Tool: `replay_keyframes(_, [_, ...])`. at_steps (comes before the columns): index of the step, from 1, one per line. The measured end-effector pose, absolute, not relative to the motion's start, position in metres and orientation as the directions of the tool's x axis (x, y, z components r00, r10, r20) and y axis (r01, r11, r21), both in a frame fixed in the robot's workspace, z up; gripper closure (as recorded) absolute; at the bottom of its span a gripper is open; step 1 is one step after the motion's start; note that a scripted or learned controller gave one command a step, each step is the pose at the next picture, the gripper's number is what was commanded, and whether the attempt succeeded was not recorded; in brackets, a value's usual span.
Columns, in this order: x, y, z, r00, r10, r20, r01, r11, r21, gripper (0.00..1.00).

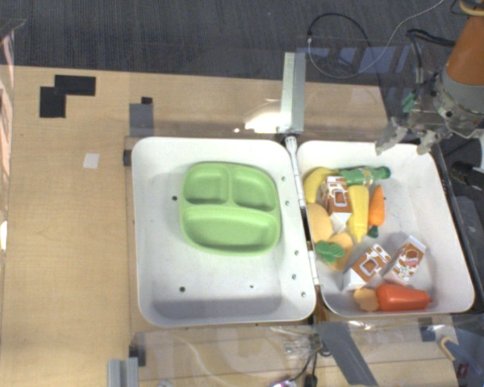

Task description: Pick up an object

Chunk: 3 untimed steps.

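The right bin (444,216) holds a heap of toy food: a yellow banana (315,184), a green bottle (363,173), a yellow corn cob (358,210), an orange carrot (377,205), a red pepper (402,298) and small printed cartons (406,261). My gripper (405,138) hangs above the bin's far right corner, apart from all the objects. Its two fingers stand spread with nothing between them.
The left bin (157,272) bears a green sectioned plate (230,208). A metal divider post (294,95) rises between the bins at the back. Cables (339,47) lie behind the right bin.
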<state>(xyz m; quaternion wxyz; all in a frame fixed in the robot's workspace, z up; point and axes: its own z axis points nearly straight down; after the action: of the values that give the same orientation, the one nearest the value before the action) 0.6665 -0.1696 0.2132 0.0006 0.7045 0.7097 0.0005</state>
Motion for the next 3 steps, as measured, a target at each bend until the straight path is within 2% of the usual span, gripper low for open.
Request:
replay_keyframes(1, [0.644, -0.135, 0.088, -0.177, 0.984, -0.002, 0.984, 0.177, 0.007, 0.0])
replay_keyframes(2, [0.646, -0.134, 0.098, -0.177, 0.984, -0.001, 0.984, 0.177, 0.008, 1.0])
replay_keyframes(3, [0.655, -0.074, 0.193, -0.049, 0.999, 0.0, 0.999, 0.049, 0.004, 1.0])
